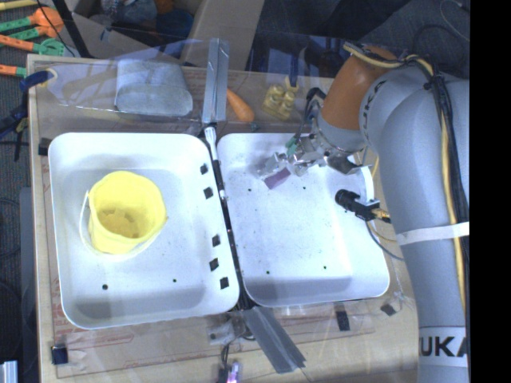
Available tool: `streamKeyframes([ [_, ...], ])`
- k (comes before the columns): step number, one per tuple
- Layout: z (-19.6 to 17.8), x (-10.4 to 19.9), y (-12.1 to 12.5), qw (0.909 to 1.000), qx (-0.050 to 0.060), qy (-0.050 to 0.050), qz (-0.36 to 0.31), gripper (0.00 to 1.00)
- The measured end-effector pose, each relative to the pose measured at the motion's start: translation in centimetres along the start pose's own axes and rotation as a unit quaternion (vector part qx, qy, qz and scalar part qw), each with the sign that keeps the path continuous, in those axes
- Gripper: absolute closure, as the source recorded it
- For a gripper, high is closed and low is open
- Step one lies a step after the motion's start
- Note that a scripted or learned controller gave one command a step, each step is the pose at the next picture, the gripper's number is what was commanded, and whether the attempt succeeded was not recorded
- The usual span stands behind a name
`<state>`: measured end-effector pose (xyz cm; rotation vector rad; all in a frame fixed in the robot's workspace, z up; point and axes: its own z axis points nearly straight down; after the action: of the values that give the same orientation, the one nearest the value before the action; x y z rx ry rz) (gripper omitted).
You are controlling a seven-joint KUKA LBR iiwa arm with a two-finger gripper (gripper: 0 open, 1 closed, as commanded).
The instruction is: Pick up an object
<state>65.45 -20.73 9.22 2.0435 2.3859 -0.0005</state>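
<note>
Gripper (281, 167) low in right bin (319, 290), yellow cup (125, 213) in left bin (72, 294)

Yellow cup (125, 214); white bins (76, 302); grey arm (419, 158), orange band (351, 94); purple block (278, 179).

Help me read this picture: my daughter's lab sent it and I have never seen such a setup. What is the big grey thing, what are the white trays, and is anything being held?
The grey machine with the orange band is a robot arm, reaching in from the right. The one camera looks down at a slant on a bench with two shallow white bins. The left bin holds a yellow cup-like object. The arm's hand is low over the far part of the right bin, close to a small purple-grey object. It is too small and blurred to tell whether the hand grips that object or merely sits next to it. Behind the bins lie an orange piece and a small yellow piece.
</note>
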Motion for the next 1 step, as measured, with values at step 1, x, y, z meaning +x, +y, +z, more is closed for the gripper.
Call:
streamKeyframes([
  [1,-0.82,0.16,0.09,1.0,0.001,0.001,-0.003,1.0],
])
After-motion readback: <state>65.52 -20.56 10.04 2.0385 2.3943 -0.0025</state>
